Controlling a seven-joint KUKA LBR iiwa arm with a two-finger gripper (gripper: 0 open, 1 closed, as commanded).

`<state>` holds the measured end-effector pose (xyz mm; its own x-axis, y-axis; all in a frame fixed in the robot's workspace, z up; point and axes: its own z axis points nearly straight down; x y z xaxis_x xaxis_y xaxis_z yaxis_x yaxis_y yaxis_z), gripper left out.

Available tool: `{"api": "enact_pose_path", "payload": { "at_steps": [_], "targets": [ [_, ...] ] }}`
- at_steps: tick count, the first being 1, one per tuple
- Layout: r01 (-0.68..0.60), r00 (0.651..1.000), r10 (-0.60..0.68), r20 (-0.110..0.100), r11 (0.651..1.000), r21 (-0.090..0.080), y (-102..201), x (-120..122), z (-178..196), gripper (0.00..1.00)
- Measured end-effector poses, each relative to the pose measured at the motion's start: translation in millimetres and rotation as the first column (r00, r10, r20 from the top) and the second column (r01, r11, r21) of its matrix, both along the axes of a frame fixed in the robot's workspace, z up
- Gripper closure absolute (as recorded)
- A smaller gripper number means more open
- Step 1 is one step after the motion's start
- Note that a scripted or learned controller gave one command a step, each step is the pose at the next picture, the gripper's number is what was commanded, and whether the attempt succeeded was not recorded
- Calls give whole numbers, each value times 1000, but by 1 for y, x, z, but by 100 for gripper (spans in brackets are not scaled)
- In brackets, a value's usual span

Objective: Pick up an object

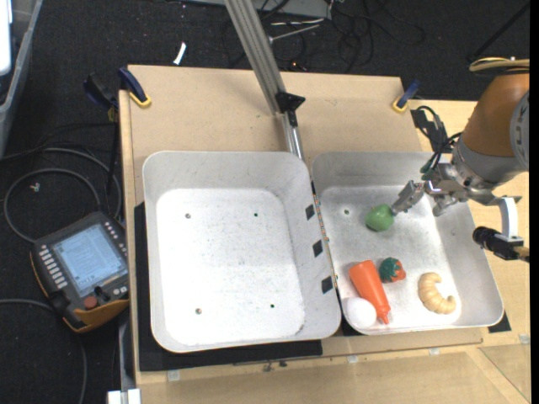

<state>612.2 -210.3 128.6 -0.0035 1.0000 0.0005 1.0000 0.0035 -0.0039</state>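
We start with the bench [354, 99], a tan board clamped at its far corners, which carries two shallow white bins side by side. The left bin [168, 183] has a bare speckled floor; the right bin [337, 179] holds every loose object, so we judge it to be the source for picking.

The arm [497, 133] reaches in over the right bin's right rim, its orange band above the wrist. It slants down so that the gripper [407, 200] sits near the middle of the right bin, just beside a green ball-like object [380, 218], seemingly touching its upper right side. We cannot tell how far apart the fingers stand, nor whether they have hold of anything; the green object rests on the bin floor and looks like the likely target.

Toward the right bin's near edge lie an orange carrot-shaped toy [370, 284], a white ball [361, 312] touching its lower end, a small red-and-green piece [392, 269] just beside it, and a pale croissant-shaped toy [437, 293] nearer the right corner.

Around the bench the floor is dark, with cables, a metal strut [257, 40] slanting in from the far side, and a teach pendant [82, 263] off the left edge.
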Motion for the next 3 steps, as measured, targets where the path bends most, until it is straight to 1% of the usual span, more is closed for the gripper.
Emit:
{"api": "enact_pose_path", "payload": {
  "at_steps": [1, 2, 3],
  "targets": [
    [1, 1000, -1, 1, 1000, 0, 1, 0, -35, 0],
    [-1, 1000, 1, 6, 1000, -2, 1, 1, -23, 100],
    [2, 1000, -2, 10, 1000, -3, 0, 3, 20, 100]
  ]
}}
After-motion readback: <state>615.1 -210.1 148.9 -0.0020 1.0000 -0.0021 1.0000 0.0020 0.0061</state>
